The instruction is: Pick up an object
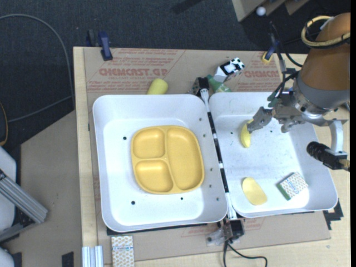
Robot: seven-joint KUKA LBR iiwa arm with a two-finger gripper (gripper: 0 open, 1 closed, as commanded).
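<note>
The grey two-finger gripper hangs spread wide over the right white bin, its wrist hiding the bin's far corner; small yellow banana-shaped piece lies nearby.

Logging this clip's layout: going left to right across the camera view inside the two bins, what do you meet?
Yellow divided plate → small yellow piece → flat yellow oval → claw → green-and-white sponge.

Dark carpet floor was seen around the bench; a grey cable was looped on it, upper left.
</note>
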